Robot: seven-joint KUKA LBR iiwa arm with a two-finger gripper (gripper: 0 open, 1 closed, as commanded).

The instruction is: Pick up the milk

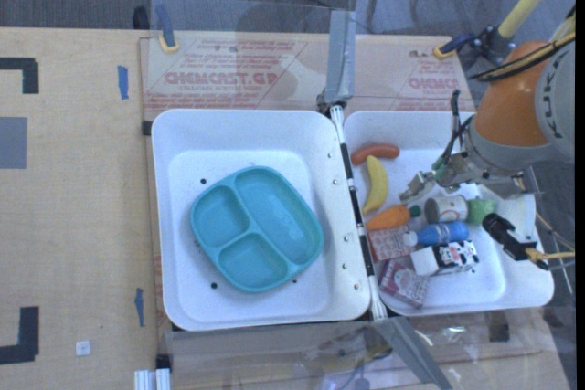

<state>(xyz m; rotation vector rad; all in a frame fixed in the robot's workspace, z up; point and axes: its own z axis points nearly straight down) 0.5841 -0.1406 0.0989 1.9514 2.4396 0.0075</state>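
Observation:
The milk (450, 258) is a small white carton with black cow patches, lying on its side near the front of the right bin (521, 283). My gripper (428, 185) hangs over the middle of that bin, farther back than the milk and slightly to its left. It is close above a pale round can (445, 209). A blue bottle (445, 234) lies between the gripper and the milk. Nothing shows held in the gripper.
In the right bin a sausage (376, 152), a banana (375, 183), a carrot (388, 217), a green item (477, 212) and two reddish packets (404, 280) crowd around the milk. The left bin (174, 151) holds a teal divided plate (257, 228).

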